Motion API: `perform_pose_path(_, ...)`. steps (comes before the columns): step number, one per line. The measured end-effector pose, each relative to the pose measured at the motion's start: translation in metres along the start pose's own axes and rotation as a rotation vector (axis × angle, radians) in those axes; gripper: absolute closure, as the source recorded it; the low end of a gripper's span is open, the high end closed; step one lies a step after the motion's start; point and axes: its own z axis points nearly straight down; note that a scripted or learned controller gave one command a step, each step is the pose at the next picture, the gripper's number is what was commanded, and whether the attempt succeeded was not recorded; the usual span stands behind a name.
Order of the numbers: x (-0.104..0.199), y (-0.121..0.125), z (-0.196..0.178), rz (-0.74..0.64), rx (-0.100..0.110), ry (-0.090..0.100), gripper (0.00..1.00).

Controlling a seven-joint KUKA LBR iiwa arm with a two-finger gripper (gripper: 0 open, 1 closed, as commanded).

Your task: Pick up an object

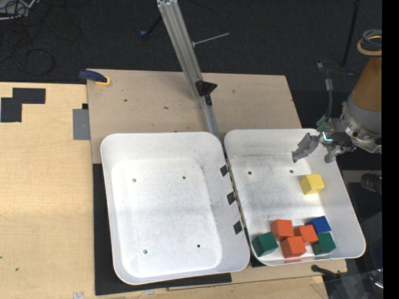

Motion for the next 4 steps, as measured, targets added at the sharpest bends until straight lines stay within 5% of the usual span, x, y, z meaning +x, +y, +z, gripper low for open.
perform_pose_path(1, 0.0, 0.001, -0.002, 0.0, -0.004, -0.001, 0.0)
perform_pose_path(4, 0.003, 0.001, 0.151, 0.001, -0.006, -0.002, 0.0)
